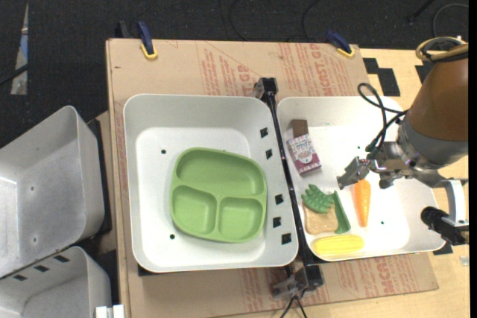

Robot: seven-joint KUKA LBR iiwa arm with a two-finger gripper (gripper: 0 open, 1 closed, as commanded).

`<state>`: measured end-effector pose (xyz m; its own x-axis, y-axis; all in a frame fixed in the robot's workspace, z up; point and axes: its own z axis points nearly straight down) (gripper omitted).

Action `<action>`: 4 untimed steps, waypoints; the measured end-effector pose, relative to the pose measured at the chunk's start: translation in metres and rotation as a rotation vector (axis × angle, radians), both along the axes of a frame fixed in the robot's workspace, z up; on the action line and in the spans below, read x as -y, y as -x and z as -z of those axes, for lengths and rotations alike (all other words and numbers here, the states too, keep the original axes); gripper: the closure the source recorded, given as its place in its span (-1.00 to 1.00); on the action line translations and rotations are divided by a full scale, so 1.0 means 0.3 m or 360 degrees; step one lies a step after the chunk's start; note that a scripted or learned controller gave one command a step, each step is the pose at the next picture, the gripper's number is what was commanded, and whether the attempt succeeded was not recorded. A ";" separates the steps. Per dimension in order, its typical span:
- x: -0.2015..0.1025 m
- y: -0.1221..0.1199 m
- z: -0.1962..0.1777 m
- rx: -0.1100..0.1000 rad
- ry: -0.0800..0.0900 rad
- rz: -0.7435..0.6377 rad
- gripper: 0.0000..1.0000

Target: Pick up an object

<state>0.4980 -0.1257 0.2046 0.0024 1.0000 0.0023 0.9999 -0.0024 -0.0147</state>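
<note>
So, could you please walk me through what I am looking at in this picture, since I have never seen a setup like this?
This is one camera fixed above a bench, looking down at a slant. The grey and orange shape at the right is a robot arm, and its gripper is the dark part at its end, hovering over the right bin. Whether the gripper is open or shut cannot be told, and nothing is visibly held. The left bin holds a green divided plate. The right bin holds toy food: a small brown and purple box, an orange carrot, a green leafy piece, a tan slice and a yellow corn cob. The job is to pick up one object.
</note>
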 end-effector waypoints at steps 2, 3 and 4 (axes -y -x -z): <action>-0.029 0.015 0.155 0.0017 0.0001 -0.0002 -1.00; -0.011 -0.010 0.338 0.0024 -0.0004 -0.0001 -1.00; -0.013 -0.026 0.353 0.0039 -0.0001 -0.0001 -1.00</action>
